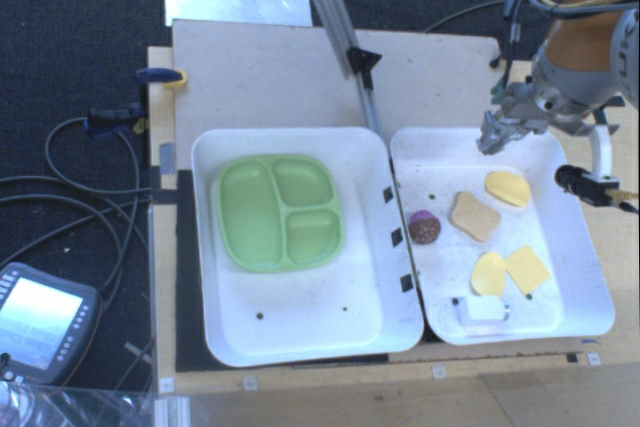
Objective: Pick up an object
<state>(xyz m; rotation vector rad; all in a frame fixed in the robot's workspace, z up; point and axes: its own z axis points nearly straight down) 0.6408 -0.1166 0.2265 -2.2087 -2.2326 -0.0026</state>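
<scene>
The hand (493, 141) hangs over the far rim of the right bin (590, 265), at that bin's back edge. Whether it is open or closed cannot be determined from the camera view, and no object is seen in its grasp.

All candidate objects lie in the right bin, on the near side of the hand (toward the bottom of the camera view). Relative to the hand:

- The yellow oval piece (508, 188) is the closest object. It lies just toward the near side and slightly toward the arm's side. Its long axis runs roughly across the bin, left to right.
- The tan bread-shaped piece (474, 216) lies a little farther toward the near side, almost directly below the hand in the view. Its long axis runs diagonally.
- The dark round piece (424, 228) lies farther off, toward the bin divider side.
- Two further yellow pieces (508, 271) and a small white block (484, 308) lie well apart from the hand, near the front wall.

The left bin (230, 315) carries a green divided plate (280, 213) and lies well apart from the hand.

Judgement: the coming move turns on a short travel toward the near side, followed by a descent. The yellow oval piece requires the least travel (it is also flat, so the grasp may slip).
</scene>
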